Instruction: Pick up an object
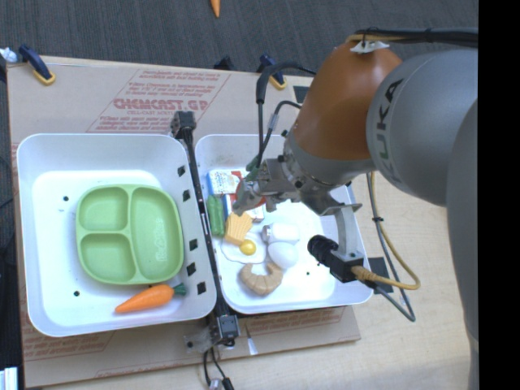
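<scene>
My gripper (250,192) hangs low over the upper left part of the right bin (351,292). It is just above a yellow cheese wedge (238,228) and next to a small blue, red and white packet (220,180). A green stick-shaped item (215,214) lies along the bin's left wall. A fried egg (246,249), two white eggs (283,244) and a croissant (260,278) lie in front of the gripper. The wrist and its orange band (341,104) hide the bin's back right.
The left bin (32,218) holds a green divided plate (130,234) and an orange carrot (148,298) near its front wall. A black mount with a yellow cable (333,258) hangs over the right bin's right side. A small carrot (214,3) lies on the floor behind the bench.
</scene>
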Controlling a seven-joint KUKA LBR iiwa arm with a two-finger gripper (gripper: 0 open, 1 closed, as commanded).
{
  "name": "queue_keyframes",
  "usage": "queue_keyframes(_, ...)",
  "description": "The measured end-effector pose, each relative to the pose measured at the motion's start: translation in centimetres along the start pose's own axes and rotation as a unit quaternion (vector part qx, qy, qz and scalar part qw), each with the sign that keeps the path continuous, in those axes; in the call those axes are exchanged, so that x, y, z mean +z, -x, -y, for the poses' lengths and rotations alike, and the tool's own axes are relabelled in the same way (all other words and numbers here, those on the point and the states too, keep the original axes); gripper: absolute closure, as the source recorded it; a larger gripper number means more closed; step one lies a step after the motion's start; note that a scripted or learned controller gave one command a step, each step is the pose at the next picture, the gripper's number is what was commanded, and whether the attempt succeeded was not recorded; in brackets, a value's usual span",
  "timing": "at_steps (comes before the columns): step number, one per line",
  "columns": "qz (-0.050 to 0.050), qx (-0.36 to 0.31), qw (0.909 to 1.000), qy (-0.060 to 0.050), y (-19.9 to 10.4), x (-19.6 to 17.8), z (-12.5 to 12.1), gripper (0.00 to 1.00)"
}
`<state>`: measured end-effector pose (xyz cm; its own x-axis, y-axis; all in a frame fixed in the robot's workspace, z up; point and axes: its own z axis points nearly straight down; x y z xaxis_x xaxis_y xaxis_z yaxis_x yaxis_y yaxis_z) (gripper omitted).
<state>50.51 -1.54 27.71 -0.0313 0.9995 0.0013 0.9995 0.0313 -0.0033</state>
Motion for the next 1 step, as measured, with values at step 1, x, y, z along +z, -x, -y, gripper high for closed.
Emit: queue_keyframes(1,0.000,-0.003,1.0000,0.001,-0.02,-1.03,-0.06,1.00)
